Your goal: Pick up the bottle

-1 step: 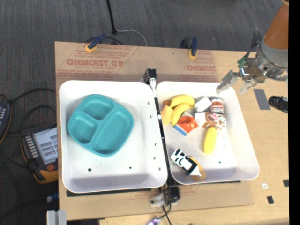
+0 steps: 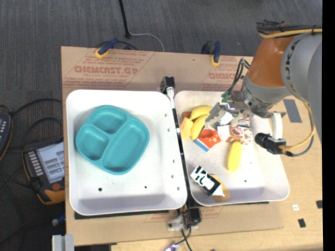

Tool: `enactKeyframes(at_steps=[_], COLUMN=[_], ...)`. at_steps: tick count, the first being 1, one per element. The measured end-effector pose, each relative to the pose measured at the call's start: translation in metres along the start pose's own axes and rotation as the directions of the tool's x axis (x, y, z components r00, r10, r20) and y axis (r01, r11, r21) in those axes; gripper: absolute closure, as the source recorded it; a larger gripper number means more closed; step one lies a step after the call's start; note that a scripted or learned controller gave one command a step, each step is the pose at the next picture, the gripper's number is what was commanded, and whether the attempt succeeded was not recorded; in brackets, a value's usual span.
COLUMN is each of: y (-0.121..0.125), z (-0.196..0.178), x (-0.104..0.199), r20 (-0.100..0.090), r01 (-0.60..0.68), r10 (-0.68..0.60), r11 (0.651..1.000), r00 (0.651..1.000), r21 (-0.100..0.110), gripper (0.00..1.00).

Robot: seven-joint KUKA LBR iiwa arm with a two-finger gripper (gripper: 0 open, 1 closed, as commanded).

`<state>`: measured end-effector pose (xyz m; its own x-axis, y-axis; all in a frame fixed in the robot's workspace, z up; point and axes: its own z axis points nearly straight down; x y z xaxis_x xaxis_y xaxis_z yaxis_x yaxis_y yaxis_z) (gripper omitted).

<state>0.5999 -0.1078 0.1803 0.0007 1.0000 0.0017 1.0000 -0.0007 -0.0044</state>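
One bottle [image 2: 209, 182] lies lower left in right bin [image 2: 272, 190] | pincer [image 2: 226, 110] upper centre over clutter, well apart, grip state unreadable | step: approach | next: you must travel down-left, align over bottle.

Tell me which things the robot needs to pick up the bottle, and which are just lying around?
For the job:
- bottle, probably the black-and-white thing lying in the right bin
- gripper, over the same bin

Just lying about:
- teal plate in the left bin
- yellow bananas
- single banana
- red carton
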Motion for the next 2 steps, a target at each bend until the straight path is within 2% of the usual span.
enactKeyframes(at_steps=[1,2], y=[-0.053,-0.107], z=[-0.004,-0.003], x=[0.039,0.082], r20=[0.001,0.001], r01=[-0.172,-0.47], r10=[0.172,0.47], r11=[0.985,0.882], r00=[0.985,0.882], r21=[-0.003,0.0], gripper=[0.0,0.0])
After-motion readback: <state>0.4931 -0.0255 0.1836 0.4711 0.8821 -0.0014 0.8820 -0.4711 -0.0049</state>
